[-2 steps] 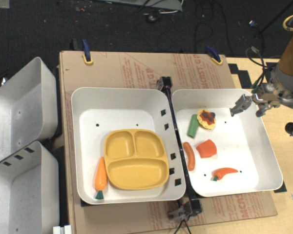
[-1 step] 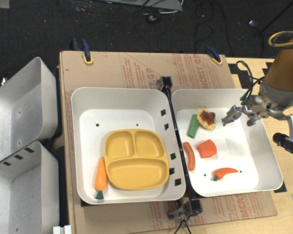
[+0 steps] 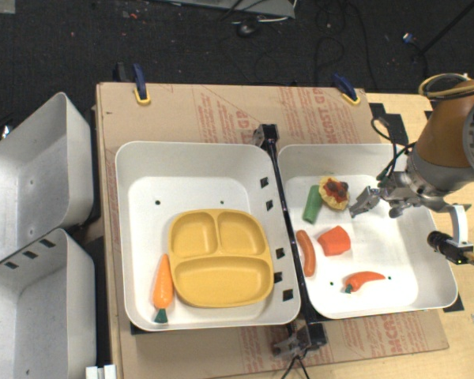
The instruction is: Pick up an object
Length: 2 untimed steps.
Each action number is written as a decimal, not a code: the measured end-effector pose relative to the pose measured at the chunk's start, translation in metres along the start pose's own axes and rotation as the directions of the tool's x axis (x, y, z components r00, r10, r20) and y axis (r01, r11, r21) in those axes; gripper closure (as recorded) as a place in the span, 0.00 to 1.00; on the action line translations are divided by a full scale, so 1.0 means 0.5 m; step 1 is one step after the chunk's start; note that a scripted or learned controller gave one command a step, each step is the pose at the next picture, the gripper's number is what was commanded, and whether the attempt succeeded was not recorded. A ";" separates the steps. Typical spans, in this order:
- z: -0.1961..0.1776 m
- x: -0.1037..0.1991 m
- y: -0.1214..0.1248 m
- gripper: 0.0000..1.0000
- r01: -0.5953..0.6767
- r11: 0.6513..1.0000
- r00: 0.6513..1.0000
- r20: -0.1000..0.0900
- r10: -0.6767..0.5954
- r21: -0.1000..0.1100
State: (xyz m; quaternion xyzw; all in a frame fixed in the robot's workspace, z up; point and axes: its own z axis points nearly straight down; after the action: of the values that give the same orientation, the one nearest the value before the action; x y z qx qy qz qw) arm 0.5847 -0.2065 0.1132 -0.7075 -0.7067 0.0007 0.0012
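The right bin holds several toy foods. A green stick-shaped piece lies near its left wall, with a small pizza-like piece beside it. An orange-red block sits mid-bin, a reddish sausage lies along the left wall, and an orange chili pepper is near the front. My gripper hangs over the bin's upper middle, just right of the pizza-like piece, with nothing visibly in it.
The left bin carries a yellow divided plate and a toy carrot beside it at the front left. A black divider runs between the bins. The grey arm with its orange band comes in from the right.
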 end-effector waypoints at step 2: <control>0.021 0.001 0.002 1.00 0.001 1.000 1.000 0.002 -0.001 -0.005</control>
State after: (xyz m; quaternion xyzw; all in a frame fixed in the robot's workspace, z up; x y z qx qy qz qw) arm 0.5857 -0.2060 0.1027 -0.7071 -0.7072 -0.0002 -0.0012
